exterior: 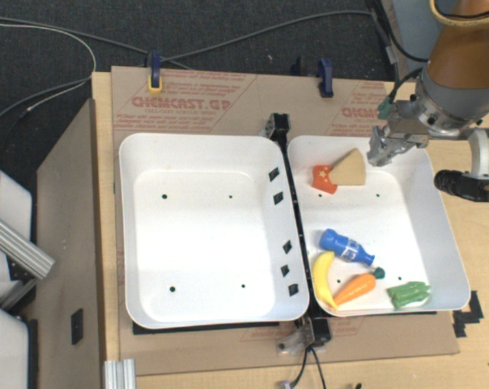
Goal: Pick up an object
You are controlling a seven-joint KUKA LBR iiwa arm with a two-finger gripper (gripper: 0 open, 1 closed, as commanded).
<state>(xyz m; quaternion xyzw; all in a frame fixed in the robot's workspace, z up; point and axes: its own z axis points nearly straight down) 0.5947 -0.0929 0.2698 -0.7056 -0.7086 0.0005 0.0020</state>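
White plastic walls hem my working space: the right bin [406,186] holds everything, the left bin [197,232] sits beside it, and a black divider strip with clips [287,217] runs between them. My gripper [384,151] hangs over the right bin's far edge, just right of the tan wedge [351,168]; I cannot tell from here how its claw stands, and I see nothing in it. The middle of the right bin's floor is bare, which gives me room. The wedge is pale tan, triangular, lying flat, and touches a small red-orange block [325,179] on its left. Along the near wall I see a blue bottle [346,248], a yellow banana [321,278], an orange carrot [355,288] and a green piece [409,294], crowded close together. Both bins rest on a brown cardboard sheet [228,100] clamped at the far edge, with dark carpet [228,14] and cables beyond.
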